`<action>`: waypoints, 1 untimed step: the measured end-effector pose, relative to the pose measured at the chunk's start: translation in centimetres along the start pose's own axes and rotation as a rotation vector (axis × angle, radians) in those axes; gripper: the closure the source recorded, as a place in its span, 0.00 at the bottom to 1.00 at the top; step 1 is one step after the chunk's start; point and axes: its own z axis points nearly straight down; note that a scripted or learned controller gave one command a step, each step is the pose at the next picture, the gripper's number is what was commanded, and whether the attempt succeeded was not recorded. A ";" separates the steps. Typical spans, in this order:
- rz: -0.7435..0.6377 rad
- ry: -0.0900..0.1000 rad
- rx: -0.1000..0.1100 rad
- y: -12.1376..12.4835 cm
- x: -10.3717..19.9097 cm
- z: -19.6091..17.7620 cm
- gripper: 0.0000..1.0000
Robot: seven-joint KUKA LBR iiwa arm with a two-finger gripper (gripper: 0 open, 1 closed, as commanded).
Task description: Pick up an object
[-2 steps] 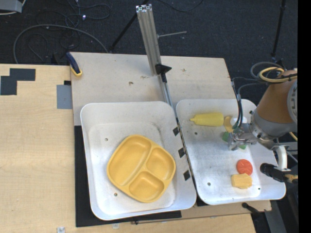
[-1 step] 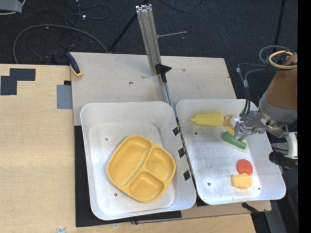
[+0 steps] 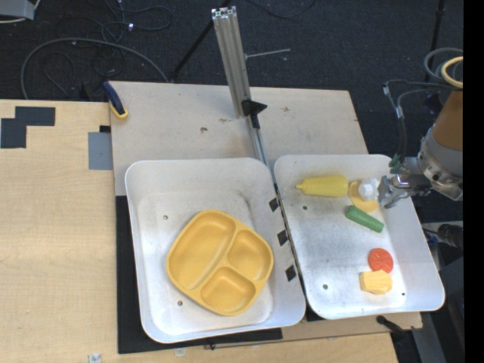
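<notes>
Two bins | hand over right bin edge, beside green piece

single fixed cam, high above worktop, angled down, mid range, both bins in frame, left bin, right bin, arm entering from right edge

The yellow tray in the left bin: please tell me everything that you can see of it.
The yellow tray is a rounded, shallow dish that looks like smooth plastic, all one yellow colour. Raised ridges split it into three sections: one long section on its left side and two smaller ones on its right. Nothing lies in any of them. It rests flat and turned at an angle on the floor of the left bin, near the middle, apart from the bin's walls. Nothing else touches it.
</notes>
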 end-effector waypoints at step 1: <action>-0.001 0.000 0.001 0.4 0.3 -4.4 1.00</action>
